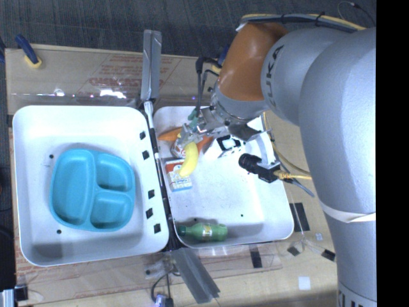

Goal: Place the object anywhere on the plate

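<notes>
A blue plate [92, 187] with three compartments lies in the left white bin [32, 126]. In the right bin [275, 219] a yellow banana [188, 159] stands almost on end near the far left corner. My gripper [193, 132] is right above the banana's top end, at or very near it. An orange carrot-like piece [168, 134] lies beside the gripper, partly hidden under it. Whether the banana is gripped is hidden by the wrist.
A green bottle [203, 231] lies along the right bin's near wall. A small printed packet [180, 179] rests under the banana by the divider [160, 184]. The arm's bulk covers the right bin's far right corner.
</notes>
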`<state>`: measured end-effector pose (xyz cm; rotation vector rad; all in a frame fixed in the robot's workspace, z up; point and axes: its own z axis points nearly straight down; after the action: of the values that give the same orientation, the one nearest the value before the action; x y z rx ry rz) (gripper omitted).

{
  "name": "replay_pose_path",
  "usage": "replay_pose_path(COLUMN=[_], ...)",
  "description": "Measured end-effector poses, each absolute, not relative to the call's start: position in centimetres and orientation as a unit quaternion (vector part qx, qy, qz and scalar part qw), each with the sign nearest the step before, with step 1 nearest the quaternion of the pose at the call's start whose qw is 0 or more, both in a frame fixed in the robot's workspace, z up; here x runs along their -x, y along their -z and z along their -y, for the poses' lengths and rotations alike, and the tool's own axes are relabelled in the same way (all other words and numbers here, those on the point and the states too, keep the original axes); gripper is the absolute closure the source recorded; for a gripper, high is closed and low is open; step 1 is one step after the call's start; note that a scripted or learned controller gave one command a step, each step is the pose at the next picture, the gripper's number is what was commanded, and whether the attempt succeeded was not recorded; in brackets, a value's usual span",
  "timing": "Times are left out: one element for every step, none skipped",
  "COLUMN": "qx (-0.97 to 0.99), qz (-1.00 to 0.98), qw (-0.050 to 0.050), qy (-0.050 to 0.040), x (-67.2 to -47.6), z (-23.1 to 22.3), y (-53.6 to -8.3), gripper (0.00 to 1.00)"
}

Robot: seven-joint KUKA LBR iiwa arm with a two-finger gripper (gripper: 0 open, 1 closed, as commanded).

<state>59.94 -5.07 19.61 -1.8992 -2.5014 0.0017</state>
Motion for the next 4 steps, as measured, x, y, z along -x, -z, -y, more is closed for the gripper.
replay_pose_path(qx=[0.643,0.643,0.649,0.352], qz=[0.766,0.766,0.761,0.936], qw=[0.002,0.002,0.001,-0.005], qy=[-0.0018,-0.0018,-0.0005,0.0020], x=[-57.9,-57.9,-54.5,-49.4], z=[-5.1,-5.1,-9.0,-11.7], y=[-19.1,-19.1,-12.6,-9.4], gripper=[1.00,0.00,0.00,0.00])
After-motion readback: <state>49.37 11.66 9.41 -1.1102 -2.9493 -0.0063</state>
